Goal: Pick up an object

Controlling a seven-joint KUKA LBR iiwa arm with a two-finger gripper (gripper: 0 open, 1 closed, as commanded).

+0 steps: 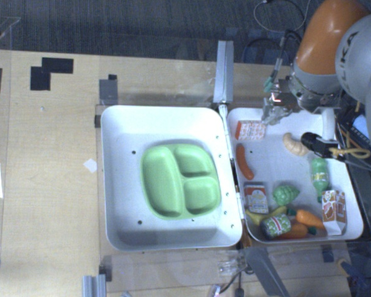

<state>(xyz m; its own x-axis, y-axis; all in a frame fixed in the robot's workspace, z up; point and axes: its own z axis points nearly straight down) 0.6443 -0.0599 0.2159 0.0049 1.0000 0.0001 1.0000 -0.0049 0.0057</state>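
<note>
The gripper (273, 111) hangs over the far edge of the right bin (355, 223), just behind a red-and-white packet (250, 130) that lies by the bin's far left corner. Whether anything sits in the gripper I cannot tell; it is too small and blurred.

The left bin (114, 166) holds one green tray (180, 179) with three compartments, and bare white floor runs all round it to the rim.

The right bin is open across its middle. One sausage (244, 161) lies along the left wall. One pale ginger-like root (294, 144) and one green bottle (319, 173) lie toward the right. The near edge is crowded: one small carton (256, 198), one green vegetable (285, 195), one can (276, 226), one banana (260, 216), one carrot (310, 218), and one juice box (334, 206) in the right corner.
</note>
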